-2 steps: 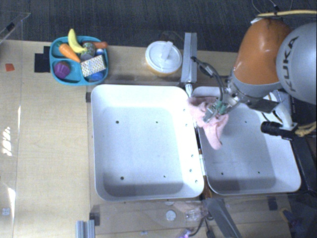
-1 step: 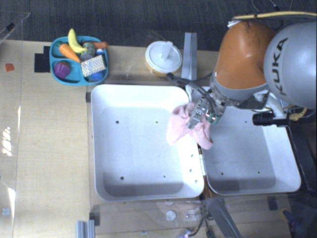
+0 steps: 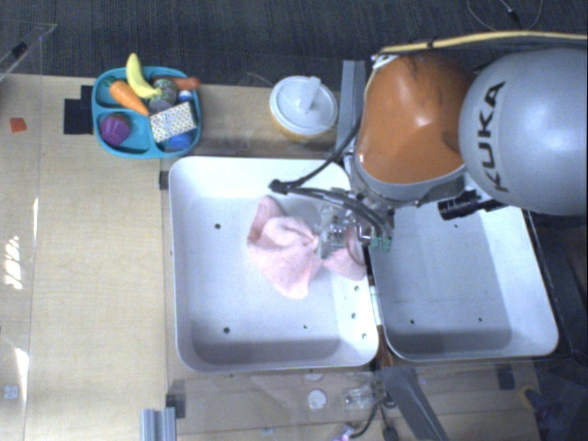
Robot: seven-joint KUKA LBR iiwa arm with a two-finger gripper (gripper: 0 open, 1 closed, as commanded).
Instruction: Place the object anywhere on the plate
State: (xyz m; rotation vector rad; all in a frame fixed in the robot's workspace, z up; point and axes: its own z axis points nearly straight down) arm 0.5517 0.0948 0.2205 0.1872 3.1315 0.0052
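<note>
Pale wood desk [image 3: 92, 274], two white bins side by side. Hand [image 3: 338, 235] is seen low over left bin [image 3: 197, 274], at pink cloth's [image 3: 285, 246] right edge; finger state can't be told. Blue divided plate [image 3: 133, 145] w/ toy food is set well apart, upper left.

The big grey arm with an orange band [image 3: 413, 122] reaches in from the right. Its small metal end effector [image 3: 338, 232] points down, low.
</note>
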